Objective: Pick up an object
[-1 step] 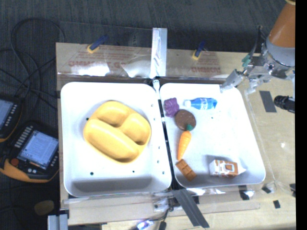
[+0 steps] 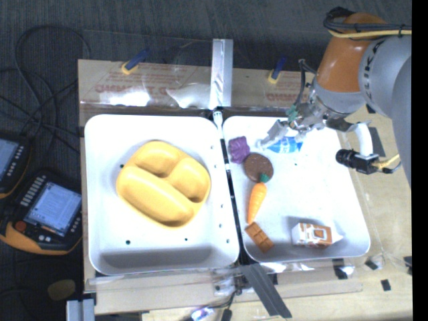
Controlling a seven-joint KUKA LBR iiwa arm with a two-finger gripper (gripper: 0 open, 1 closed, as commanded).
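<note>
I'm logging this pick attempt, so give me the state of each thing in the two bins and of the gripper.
gripper: low over the right bin's far side, at the blue-and-white packet
blue-and-white packet: lying flat by the fingertips
purple toy: resting by the divider
brown round toy: resting
carrot: lying flat
brown block: lying flat
small carton: on its side
yellow toy: resting in the left bin

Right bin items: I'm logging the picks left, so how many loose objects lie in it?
5, perhaps more under the gripper: purple piece top left, brown round below it, carrot mid-left, brown block bottom left, small carton bottom right.
</note>
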